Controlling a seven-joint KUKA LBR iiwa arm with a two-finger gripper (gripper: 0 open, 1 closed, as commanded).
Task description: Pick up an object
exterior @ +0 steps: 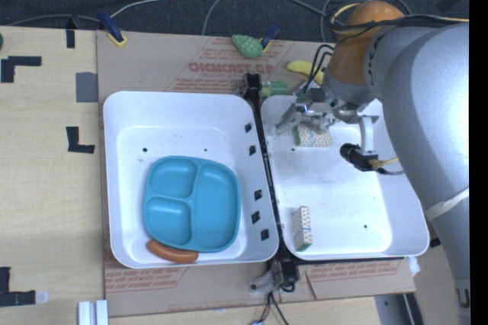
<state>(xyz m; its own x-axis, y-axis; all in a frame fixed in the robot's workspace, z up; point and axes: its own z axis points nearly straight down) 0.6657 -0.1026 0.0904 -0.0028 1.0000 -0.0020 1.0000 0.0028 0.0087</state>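
Observation:
My gripper [310, 117] is low over the far part of the right bin [381, 239], under the orange band of the arm. A small patterned block [315, 137] lies on the bin floor just in front of the gripper, touching or nearly touching it. A second patterned block [303, 226], with a green end, lies near the bin's front left corner. In the left bin [122, 117] a blue divided plate [191, 203] rests flat, with an orange sausage [172, 252] at its front edge.
A black divider [263, 178] runs between the bins. On the cardboard behind them lie a green lump [247, 46] and a yellow object [303, 68]. A black cable piece [358, 156] hangs from the arm over the right bin.

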